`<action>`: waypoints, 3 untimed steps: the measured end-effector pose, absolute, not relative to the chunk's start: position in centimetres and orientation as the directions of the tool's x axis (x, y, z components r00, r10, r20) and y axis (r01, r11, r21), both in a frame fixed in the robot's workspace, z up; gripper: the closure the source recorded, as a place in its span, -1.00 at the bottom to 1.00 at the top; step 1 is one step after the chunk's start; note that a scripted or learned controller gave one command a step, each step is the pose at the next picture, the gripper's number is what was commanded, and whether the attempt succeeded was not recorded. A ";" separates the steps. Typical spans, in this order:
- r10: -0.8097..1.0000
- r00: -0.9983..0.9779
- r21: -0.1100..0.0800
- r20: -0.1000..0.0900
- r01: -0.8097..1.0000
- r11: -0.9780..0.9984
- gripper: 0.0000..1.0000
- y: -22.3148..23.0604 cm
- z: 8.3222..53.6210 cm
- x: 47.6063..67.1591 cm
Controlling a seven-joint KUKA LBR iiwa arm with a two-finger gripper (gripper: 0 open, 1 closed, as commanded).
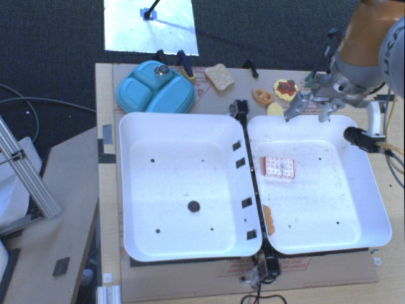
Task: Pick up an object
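Gripper point(310, 109): hovers over the far rim of the right bin point(373, 189); two fingers spread apart, nothing between them.
Target candidate: red-and-white packet point(279, 168), lying flat on the right bin's floor, left of centre.
Key relation: packet lies toward the camera and slightly left of the fingers, well apart; long axis runs roughly left-right.
Other item: small orange piece point(268, 219) by the divider.
Left bin point(139, 170): one dark disc point(193, 206).
Judgement: descent not begun.
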State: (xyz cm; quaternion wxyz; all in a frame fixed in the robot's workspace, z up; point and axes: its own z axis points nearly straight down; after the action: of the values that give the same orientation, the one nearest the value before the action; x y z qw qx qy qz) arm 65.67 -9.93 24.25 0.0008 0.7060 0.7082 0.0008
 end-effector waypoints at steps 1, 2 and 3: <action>1.000 0.001 0.003 -0.004 1.000 -0.001 -1.00 -16.9 23.8 66.8; 1.000 0.003 -0.003 0.000 1.000 -0.003 -1.00 -20.9 8.0 63.1; 1.000 -0.002 0.011 -0.005 1.000 0.002 1.00 -20.8 10.1 63.7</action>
State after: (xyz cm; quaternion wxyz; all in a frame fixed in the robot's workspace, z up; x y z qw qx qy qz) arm 63.67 -20.77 10.06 0.0057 0.7062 0.7080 0.0021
